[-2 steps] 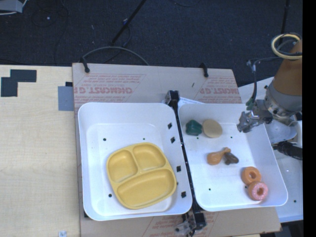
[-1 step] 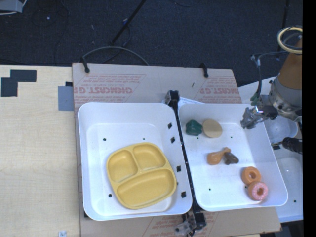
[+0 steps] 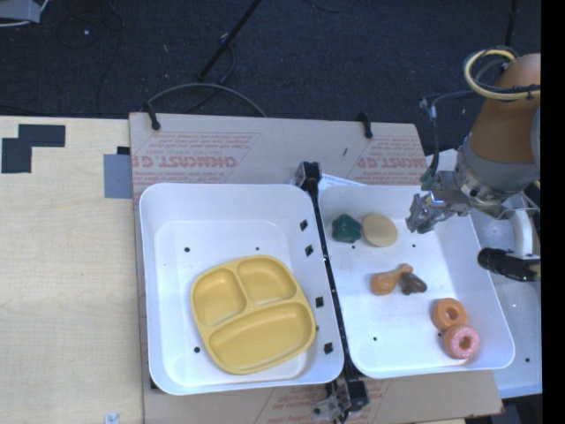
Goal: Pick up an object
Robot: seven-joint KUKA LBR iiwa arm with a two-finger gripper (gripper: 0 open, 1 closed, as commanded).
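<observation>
The right bin (image 3: 494,343) holds a dark green lump (image 3: 346,228), a tan round cookie-like piece (image 3: 380,230), an orange and brown drumstick-shaped toy (image 3: 397,281), an orange donut (image 3: 449,313) and a pink donut (image 3: 462,342). My gripper (image 3: 422,215) hangs over the bin's upper right part, just right of the tan piece and apart from it. Nothing shows between its fingers.
The left bin (image 3: 168,237) holds a yellow divided plate (image 3: 253,312). A black divider (image 3: 320,263) runs between the bins. Brown cardboard (image 3: 229,153) lies behind them. A black cylinder (image 3: 505,262) sticks out by the right bin's right rim.
</observation>
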